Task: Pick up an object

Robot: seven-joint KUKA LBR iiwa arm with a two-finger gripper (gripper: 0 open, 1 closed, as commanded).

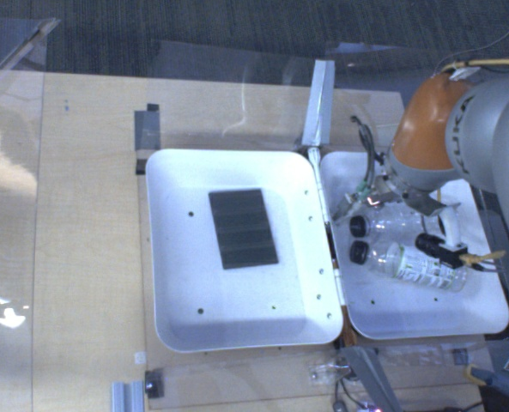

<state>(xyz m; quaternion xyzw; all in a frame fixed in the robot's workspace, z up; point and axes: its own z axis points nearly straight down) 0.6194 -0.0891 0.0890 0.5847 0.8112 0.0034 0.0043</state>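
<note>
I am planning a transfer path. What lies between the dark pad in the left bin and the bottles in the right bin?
In the camera view, bare white floor beside the pad, then the two bins' adjoining rims; the bottles lie just past them.

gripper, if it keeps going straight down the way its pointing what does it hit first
Probably the upper clear bottle, which lies just under the gripper in the right bin. Depth is unclear from this slanted view.

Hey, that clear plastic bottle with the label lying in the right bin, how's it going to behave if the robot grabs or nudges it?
The bottle lies on its side, so a nudge would probably roll it. It looks see-through and empty, so likely light, and thin walls may dent under a squeeze. Its smooth plastic could slip. A second clear bottle lies close beside it and may get bumped.
</note>
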